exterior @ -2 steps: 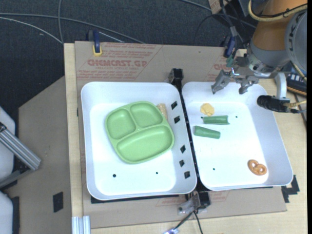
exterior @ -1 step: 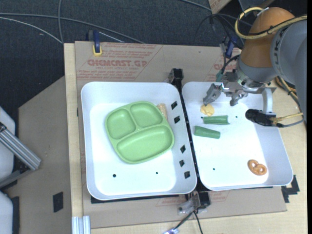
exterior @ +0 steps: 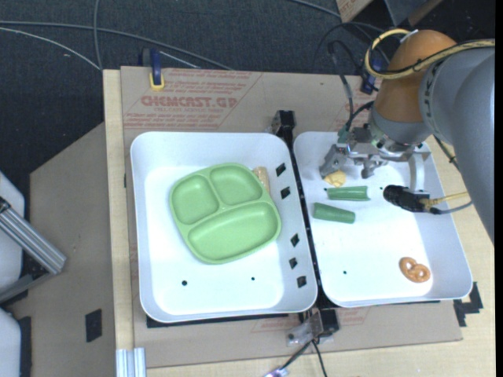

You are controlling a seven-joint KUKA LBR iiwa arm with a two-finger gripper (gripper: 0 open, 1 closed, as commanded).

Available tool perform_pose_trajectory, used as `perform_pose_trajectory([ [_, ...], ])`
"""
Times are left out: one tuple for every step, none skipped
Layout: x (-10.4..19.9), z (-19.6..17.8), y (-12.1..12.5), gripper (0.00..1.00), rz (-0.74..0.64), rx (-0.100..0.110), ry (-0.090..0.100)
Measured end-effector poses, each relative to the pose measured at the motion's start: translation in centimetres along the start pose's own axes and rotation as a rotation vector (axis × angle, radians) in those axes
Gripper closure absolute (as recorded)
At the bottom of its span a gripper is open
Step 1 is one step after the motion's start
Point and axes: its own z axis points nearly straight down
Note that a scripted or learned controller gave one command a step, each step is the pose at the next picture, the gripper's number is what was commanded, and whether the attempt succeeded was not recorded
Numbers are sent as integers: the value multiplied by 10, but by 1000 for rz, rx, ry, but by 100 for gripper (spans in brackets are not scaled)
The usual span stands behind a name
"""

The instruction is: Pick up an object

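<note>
We see the gripper (exterior: 346, 163) low in the right bin (exterior: 393, 281), fingers apparently spread and empty, over a yellow piece (exterior: 335, 178) beside two green sticks (exterior: 339, 203); nothing is lifted yet.
</note>
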Motion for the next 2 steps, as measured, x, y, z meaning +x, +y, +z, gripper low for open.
perform_pose_trajectory([
  [1,21,0,0,1,-2,0],
  [1,8,1,100,0,-7,0],
])
